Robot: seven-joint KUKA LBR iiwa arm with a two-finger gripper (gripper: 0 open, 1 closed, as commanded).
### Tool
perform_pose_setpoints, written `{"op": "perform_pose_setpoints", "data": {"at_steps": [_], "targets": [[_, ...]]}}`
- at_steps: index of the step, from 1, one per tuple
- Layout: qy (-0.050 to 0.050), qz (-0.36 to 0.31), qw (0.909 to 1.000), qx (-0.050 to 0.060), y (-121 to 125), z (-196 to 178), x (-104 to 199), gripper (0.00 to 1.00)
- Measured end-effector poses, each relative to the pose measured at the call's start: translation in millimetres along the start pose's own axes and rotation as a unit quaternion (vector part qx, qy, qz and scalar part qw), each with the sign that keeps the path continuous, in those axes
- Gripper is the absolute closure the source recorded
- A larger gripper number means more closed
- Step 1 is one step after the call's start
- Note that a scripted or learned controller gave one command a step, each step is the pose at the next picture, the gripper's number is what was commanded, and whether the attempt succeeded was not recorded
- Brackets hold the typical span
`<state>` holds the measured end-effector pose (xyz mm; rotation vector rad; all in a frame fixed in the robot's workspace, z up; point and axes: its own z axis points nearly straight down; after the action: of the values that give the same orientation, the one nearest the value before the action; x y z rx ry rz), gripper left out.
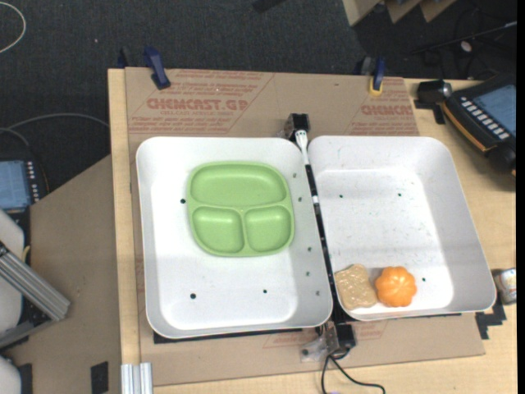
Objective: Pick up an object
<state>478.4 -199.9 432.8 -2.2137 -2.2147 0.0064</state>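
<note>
An orange, pumpkin-like toy (395,286) lies near the front edge of the right bin (426,171). Touching its left side is a tan, biscuit-like piece (355,286), in the bin's front left corner. A green divided plate (240,208) with three compartments lies flat in the left bin (164,245), toward its back half.
The two white bins sit side by side on a brown cardboard sheet (221,97), held by blue clamps at the back. A black tablet device (484,113) lies at the right, beyond the right bin. Cables trail at the front edge.
</note>
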Motion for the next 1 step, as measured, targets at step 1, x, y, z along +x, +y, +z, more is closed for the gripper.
{"op": "perform_pose_setpoints", "data": {"at_steps": [1], "targets": [[-0.001, -0.001, 1.0000, -0.001, 1.4, 73.5, 25.0, 1.00]]}}
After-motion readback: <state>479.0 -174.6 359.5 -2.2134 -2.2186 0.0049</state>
